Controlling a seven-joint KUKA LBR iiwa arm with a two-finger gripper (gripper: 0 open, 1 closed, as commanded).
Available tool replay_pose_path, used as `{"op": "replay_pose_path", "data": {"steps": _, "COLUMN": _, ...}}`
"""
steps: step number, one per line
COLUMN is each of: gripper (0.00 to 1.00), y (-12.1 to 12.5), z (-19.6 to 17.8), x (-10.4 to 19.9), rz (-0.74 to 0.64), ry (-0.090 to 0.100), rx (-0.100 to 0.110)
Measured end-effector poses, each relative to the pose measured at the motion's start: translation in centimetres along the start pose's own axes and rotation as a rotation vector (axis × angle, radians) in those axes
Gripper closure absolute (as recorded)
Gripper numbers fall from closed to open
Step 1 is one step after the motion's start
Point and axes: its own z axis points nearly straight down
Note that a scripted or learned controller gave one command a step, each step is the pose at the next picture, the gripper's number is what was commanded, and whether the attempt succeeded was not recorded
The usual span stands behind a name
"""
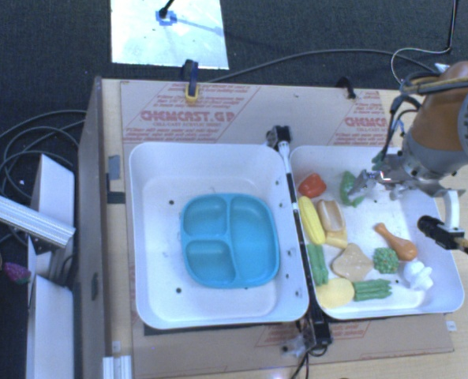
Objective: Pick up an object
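Right bin [447,287] holds glossy plastic toy food: red pepper [312,185], yellow corn cob [311,220], bread slice [331,215], drumstick [396,242], broccoli [386,260]. Gripper [365,181] sits at a green vegetable [349,188] near the back wall; grasp state unclear. Left bin [151,290] holds a blue divided tray [230,239]. Printed cardboard [218,113] underneath, dark carpet [36,46] around.

Evenly lit from above, cool bluish cast, w/ the two shallow white plastic bins [218,164] bright and near washed-out at the rims, only faint soft shadows under their edges. Strong glare on the pale square sheet [168,22] at top; dark carpet around it close to black, no detail. Soft overall, low-res, grainy; small items in right-hand bin slightly smeared.
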Motion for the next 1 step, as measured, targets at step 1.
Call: {"op": "replay_pose_path", "data": {"steps": 1, "gripper": 0.00, "y": 3.67, "z": 4.91, "x": 2.42, "rz": -0.004, "ry": 0.003, "rx": 0.002}}
